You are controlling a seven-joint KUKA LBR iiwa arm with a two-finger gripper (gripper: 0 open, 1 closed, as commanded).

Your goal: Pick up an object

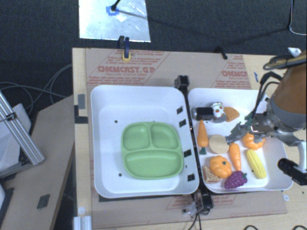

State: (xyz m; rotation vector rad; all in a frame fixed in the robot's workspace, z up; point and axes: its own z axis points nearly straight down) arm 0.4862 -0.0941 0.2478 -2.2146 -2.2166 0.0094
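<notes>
Several plastic toy foods crowd the right-hand shallow white bin point(276, 183), and that crowding is the main hazard for a pick. Taking the small orange toy pepper point(251, 141) as the landmark: the grey two-finger gripper point(245, 130) sits right at its upper left edge, low over the bin, with the pepper partly under the metal. Whether the pincer is apart, together, or clamped on anything, I cannot tell; the fingertips merge with the pepper and the bracket.

Just below the pepper lies the yellow corn cob point(256, 163). To its lower left stands the upright orange carrot point(234, 155), with a pale round biscuit-like disc point(217, 143) further left and a second carrot point(203, 134) beyond that. Further down to the left sit the orange pumpkin point(218, 166) and the purple grape bunch point(235, 179).

If the pepper is the target, its round, slick surface could squirt sideways out of a closing grip, likely toward the corn. A descent slightly off centre could instead jam a finger onto the carrot or pinch two things together. The green divided plate point(152, 150), in the left-hand bin point(108, 97) well away from the pepper, is out of harm's way.
</notes>
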